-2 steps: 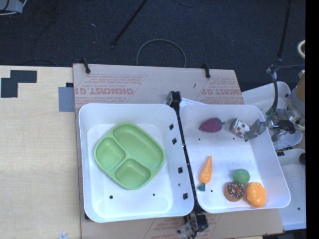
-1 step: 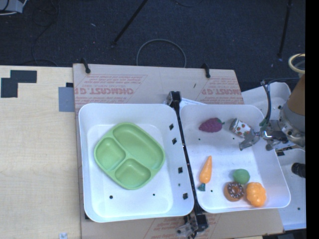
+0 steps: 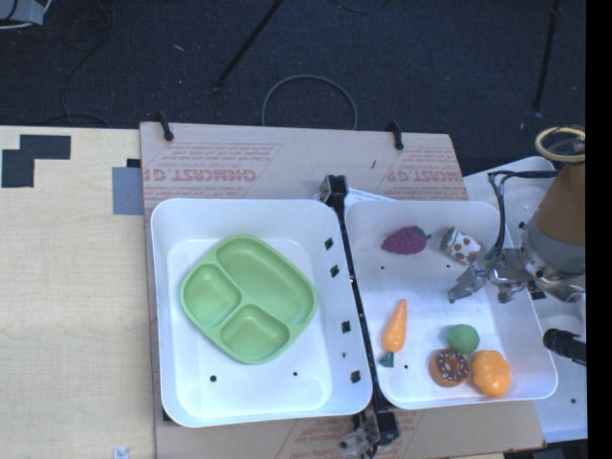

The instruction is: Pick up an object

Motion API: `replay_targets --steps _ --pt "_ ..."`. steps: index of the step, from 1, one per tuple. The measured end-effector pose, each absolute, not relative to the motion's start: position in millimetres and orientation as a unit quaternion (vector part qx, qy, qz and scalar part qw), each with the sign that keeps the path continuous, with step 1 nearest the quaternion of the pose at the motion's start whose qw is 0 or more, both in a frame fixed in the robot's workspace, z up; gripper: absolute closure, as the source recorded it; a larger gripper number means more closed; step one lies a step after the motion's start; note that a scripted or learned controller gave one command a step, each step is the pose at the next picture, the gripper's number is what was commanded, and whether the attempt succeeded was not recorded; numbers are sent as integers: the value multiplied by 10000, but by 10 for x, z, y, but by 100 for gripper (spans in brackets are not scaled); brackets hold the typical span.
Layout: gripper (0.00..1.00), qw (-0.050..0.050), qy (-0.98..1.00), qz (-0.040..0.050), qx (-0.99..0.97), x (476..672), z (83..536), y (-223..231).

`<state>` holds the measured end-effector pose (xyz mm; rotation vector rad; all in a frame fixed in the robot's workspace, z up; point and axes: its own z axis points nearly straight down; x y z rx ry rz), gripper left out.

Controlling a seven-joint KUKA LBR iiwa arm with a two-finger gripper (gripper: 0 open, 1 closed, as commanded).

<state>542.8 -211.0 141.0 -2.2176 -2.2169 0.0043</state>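
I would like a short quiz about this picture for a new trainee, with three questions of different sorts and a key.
1. True or false: the green plate lies in the left bin.
2. Which thing lies nearest the divider between the bins?
A. the carrot
B. the donut
C. the purple grapes
3. Fill in: the orange fruit lies beside the ____.

Key
1. True. The plate has three compartments and lies in the left bin.
2. A. The carrot lies near the left wall of the right bin.
3. Donut. The green ball lies just above them. The claw hovers over the right bin.
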Motion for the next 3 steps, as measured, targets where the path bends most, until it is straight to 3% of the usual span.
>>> replay_targets --steps 1,2,3 --pt "0 36 -7071 15 -7071 5417 872 -2095" --pt "100 21 -7062 8 -7080 5426 1006 -2107" --pt "100 -5 -7076 -3 -7066 5483 1443 -2095"
